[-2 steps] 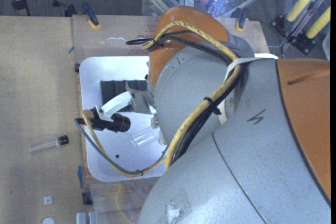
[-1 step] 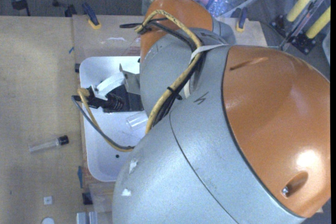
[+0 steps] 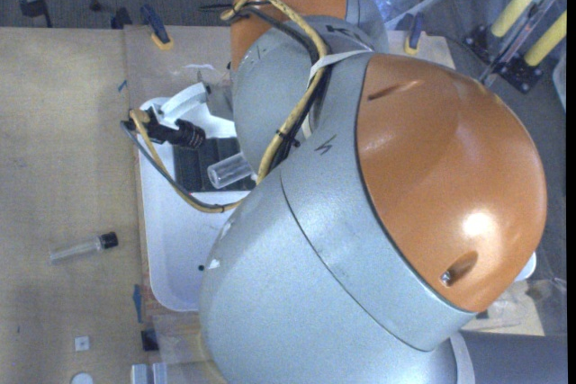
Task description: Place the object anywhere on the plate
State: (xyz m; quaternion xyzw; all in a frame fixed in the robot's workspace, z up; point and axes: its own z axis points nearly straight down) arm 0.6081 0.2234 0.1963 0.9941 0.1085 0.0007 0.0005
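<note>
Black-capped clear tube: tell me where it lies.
In the camera view, the clear tube lies on the wooden bench at lower left, outside the white bin, left of its wall.

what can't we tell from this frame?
- Plate: in the camera view the arm covers most of both bins; one bin's left end shows.
- Dark patch in that bin: half under the arm. It might be the plate, but that is unclear.
- Clear cylinder over the patch: loose object or robot part, too blurred to tell.
- Tube on the bench: too small to identify.
</note>
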